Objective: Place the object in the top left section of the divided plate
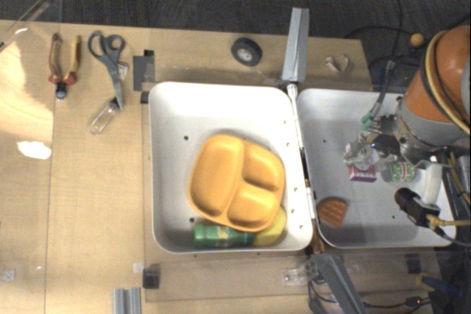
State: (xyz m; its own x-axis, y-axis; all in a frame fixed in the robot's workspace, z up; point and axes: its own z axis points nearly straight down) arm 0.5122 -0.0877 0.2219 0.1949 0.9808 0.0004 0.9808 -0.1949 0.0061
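The yellow divided plate (237,182) lies tilted in the left bin (169,158), resting on a green bottle (221,235) and a yellow object (277,227) at the bin's front edge. My gripper (366,151) hangs low over the middle of the right bin (331,121). It is just above a small purple and white object (363,173). A brown round object (333,212) lies at the right bin's front left, apart from the gripper. Nothing shows clearly inside the gripper.
A clear object with green markings (399,172) lies next to the gripper on its right. The arm's body (441,92) covers the right bin's right side. Scissors (110,59), pliers (62,62) and a tape roll (246,51) lie on the bench behind the bins.
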